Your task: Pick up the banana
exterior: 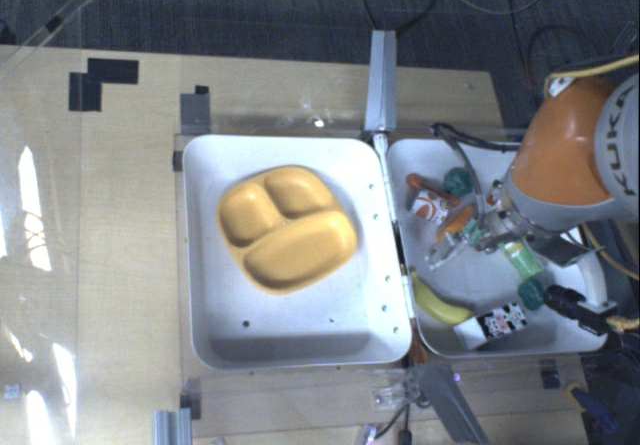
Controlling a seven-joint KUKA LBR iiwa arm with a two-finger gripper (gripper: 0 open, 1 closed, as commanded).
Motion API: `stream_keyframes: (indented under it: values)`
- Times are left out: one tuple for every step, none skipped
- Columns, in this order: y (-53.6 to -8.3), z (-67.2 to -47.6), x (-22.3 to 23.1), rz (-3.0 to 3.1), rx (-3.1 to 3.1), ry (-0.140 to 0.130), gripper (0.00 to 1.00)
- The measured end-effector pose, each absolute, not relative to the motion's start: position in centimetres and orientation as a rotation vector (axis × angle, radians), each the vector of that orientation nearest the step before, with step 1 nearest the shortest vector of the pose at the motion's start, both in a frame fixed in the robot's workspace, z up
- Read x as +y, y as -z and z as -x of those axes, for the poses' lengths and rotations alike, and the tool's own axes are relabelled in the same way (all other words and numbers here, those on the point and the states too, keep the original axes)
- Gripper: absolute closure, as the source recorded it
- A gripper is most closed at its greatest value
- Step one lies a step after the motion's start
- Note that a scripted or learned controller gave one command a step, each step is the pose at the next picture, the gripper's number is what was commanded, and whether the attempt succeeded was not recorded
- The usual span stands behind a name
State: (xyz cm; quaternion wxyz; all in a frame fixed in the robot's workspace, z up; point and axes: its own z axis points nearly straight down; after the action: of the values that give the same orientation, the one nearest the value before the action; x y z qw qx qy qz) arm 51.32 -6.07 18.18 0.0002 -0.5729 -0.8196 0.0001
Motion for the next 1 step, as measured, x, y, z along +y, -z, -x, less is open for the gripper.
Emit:
stream_keyframes:
  values:
    - [-9.35, -49.19, -9.10, 1.936, -2.482, 0.004, 0.00]
